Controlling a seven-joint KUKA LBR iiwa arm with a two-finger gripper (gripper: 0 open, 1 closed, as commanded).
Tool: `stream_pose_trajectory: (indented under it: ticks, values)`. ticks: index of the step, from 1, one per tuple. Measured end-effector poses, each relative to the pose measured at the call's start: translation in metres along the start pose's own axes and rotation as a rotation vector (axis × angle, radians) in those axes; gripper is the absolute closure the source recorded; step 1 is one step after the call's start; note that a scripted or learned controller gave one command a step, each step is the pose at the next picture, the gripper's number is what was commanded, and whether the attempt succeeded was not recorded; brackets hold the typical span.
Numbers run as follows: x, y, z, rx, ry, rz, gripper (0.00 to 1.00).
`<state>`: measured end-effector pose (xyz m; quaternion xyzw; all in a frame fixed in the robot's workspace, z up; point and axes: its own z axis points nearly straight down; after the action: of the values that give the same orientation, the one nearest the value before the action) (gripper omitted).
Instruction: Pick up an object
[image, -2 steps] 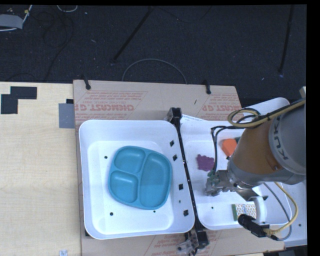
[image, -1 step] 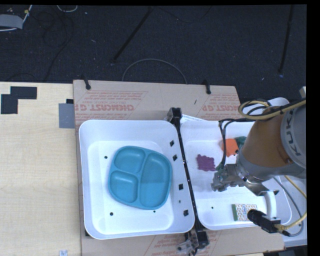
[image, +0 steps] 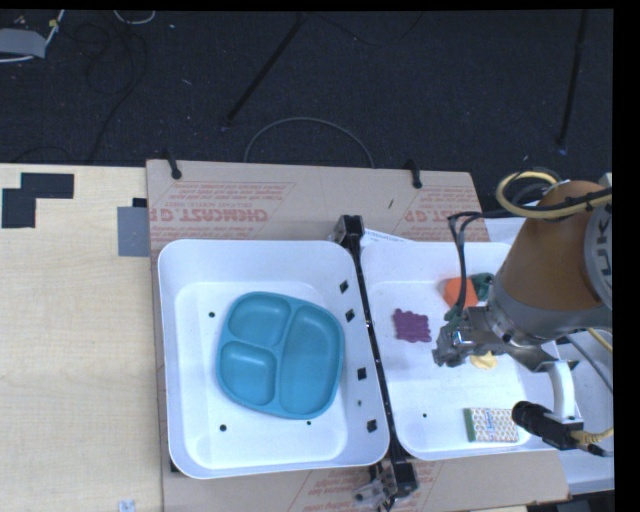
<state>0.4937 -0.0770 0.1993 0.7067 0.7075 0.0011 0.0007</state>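
Arm: overhangs right bin
Gripper: grip state indiscernible
Left bin: blue plate
Surface: cardboard, dark floor
Hidden: orange object, partly behind arm

Right bin, four candidates:
- purple grape bunch: small, knobbly, lying flat on the bin floor, left-centre, near the divider, clear of the others.
- orange item: rounded, upper middle of the bin, right side hidden by the arm, so shape uncertain.
- yellow piece: only a sliver shows at the arm's lower edge, mid-bin; can't tell what it is.
- patterned packet: small rectangle, green edge on its left, speckled face, lying flat near the front wall, well apart from the grapes.
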Motion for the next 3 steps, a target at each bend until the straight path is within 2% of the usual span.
stream_pose_trajectory:
  ticks: [1,2,3]
  values:
    - [-0.004,0.008,-0.060,0.000,-0.001,0.001,1.00]
    - [0.033,0.034,-0.053,0.005,0.000,-0.002,1.00]
    - [0.084,0.052,-0.038,0.006,0.000,-0.002,1.00]
